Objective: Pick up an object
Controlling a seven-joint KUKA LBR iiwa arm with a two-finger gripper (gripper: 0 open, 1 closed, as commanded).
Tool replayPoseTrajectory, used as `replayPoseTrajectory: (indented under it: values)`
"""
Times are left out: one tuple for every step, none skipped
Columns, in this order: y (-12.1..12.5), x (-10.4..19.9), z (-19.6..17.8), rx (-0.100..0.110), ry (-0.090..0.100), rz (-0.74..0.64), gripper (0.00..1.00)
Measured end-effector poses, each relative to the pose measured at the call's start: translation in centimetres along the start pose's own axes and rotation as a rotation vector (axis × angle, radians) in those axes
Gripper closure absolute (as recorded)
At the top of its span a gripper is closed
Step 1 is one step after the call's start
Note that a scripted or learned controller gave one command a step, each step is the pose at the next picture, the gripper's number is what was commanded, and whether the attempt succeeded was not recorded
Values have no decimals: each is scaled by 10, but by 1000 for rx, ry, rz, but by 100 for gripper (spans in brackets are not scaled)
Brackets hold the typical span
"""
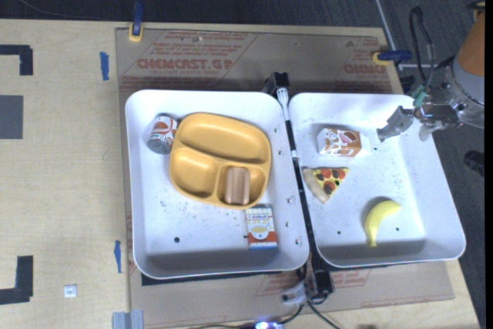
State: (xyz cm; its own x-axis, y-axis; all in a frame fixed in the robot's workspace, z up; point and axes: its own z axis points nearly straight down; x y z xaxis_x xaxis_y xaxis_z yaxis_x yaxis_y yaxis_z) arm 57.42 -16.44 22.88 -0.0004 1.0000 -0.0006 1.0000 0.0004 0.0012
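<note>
right bin (431, 189): open floor thru the middle & right side; carton (339, 142), pizza slice (326, 182) & banana (379, 219) sit apart w/ gaps between. left bin (146, 227): yellow tray (219, 158) takes most room, can (162, 134) touching it, small box (262, 227) just below.

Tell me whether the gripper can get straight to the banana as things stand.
Probably yes. The banana lies alone near the right bin's front, nothing on or against it, and the gripper hangs over the same bin.
</note>
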Motion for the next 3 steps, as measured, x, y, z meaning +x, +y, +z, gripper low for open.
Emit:
replayPoseTrajectory:
  values:
    - [-32,34,117,3,1,1,0]
    - [-49,68,139,-13,-6,3,0]
    - [-46,67,139,-5,-3,4,0]
